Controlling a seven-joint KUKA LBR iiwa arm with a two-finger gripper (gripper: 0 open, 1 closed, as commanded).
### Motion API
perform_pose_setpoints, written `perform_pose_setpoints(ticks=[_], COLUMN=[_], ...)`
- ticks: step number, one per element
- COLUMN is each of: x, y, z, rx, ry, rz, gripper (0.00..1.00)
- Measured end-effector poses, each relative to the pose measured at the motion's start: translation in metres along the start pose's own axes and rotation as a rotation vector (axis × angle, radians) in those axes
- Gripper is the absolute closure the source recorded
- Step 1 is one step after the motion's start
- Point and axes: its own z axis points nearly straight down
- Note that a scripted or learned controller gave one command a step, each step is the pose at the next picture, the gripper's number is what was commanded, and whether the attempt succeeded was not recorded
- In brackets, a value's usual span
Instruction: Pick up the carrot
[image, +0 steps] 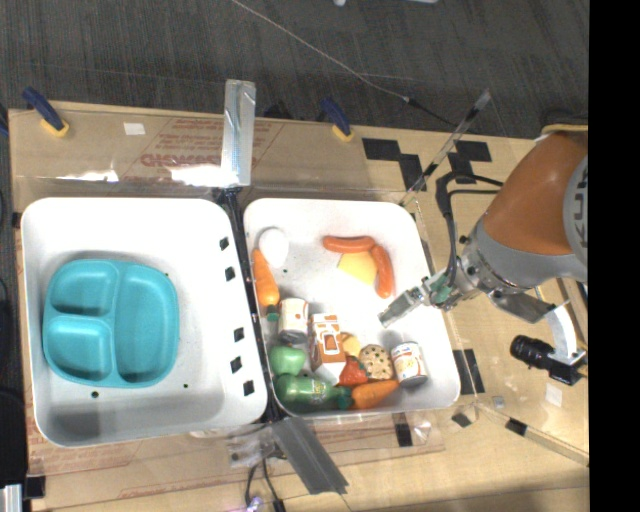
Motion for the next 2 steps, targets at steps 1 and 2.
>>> perform_pose_setpoints(ticks=[1,2], x=[-0.003,-0.029], y=[0.018,0.077], z=[0.123,0.143], rx=[-0.013,-0.004], ry=[-0.010,-0.003], rz=[-0.027,0.089], gripper=[0.00,0.00])
